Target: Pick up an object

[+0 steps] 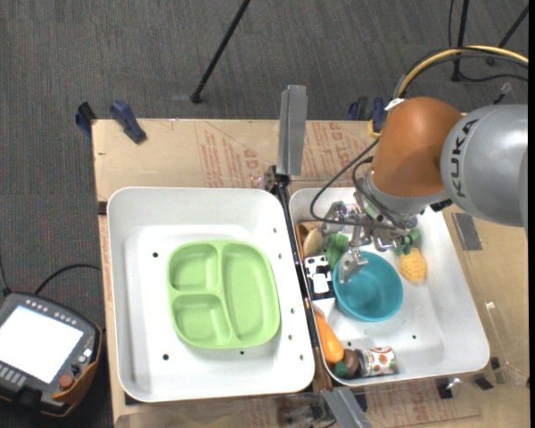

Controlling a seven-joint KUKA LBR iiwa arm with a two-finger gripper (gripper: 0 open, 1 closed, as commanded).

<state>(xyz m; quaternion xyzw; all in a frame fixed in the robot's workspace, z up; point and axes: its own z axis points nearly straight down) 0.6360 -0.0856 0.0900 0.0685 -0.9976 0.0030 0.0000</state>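
The right bin (pixel 453 326) holds a blue bowl (pixel 372 294), a yellow corn-like toy (pixel 414 266), an orange carrot (pixel 328 337), a small printed can (pixel 380 361) lying on its side, a black-and-white item (pixel 316 275) and a green piece (pixel 410 237) partly hidden under the wrist. My gripper (pixel 352 255) hangs low over the bowl's upper-left rim, under the orange wrist band (pixel 415 145). I see nothing clearly held in it.
The left bin (pixel 129 239) holds a green divided plate (pixel 223 292). A grey post (pixel 292 136) stands behind the divider between the bins. A teach pendant (pixel 31 346) lies on the floor at lower left.
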